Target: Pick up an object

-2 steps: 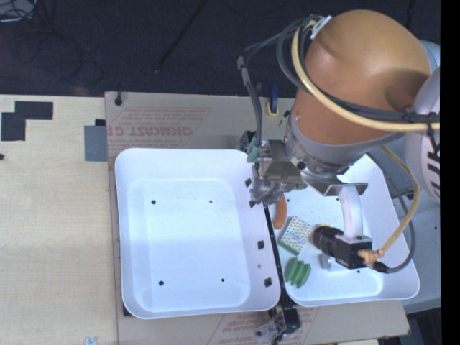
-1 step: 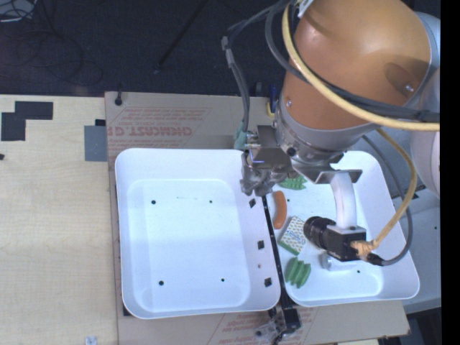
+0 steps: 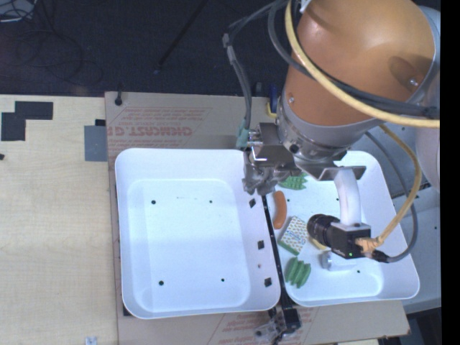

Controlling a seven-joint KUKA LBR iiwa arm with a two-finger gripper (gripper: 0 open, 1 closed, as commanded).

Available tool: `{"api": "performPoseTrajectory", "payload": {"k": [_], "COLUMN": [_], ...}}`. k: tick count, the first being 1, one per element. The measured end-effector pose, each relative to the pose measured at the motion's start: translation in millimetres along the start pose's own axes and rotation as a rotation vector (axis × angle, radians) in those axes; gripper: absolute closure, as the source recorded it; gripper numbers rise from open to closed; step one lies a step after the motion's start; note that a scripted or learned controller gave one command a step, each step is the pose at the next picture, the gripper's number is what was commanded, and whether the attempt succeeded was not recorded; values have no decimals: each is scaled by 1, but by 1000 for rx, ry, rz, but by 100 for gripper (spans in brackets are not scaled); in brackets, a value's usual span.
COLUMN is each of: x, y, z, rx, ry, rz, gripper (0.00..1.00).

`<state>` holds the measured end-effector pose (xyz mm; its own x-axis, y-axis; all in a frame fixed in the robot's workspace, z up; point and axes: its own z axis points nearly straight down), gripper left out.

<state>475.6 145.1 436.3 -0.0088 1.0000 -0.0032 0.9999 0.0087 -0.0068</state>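
Note:
My gripper [image 3: 256, 183] hangs low over the inner edge of the right bin [image 3: 388, 282], close to the rim between the two bins. Just to its lower right lies an orange sausage-shaped object [image 3: 279, 209]. A green leafy piece [image 3: 293, 182] lies right beside the gripper, partly hidden under the wrist. Further toward the front are a white-and-green checkered packet [image 3: 292, 234] and a green ridged object [image 3: 297, 272]. A small grey piece [image 3: 325, 262] sits near the front of that bin. Nothing shows between the fingers.
The left bin [image 3: 129, 192] stands beside the right one, with the shared rims [image 3: 263, 244] running between them. The large orange-banded wrist [image 3: 359, 49] covers the back of the right bin. A wooden bench surface [image 3: 50, 228] extends to the left.

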Motion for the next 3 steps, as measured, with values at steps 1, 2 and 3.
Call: {"api": "performPoseTrajectory", "payload": {"k": [1,2,3], "x": [0,1,1], "y": [0,0,0], "z": [0,-9,-18], "rx": [1,4,7], "ry": [0,-1,-2], "rz": [-1,-8,-16], "gripper": [0,100,100]}}
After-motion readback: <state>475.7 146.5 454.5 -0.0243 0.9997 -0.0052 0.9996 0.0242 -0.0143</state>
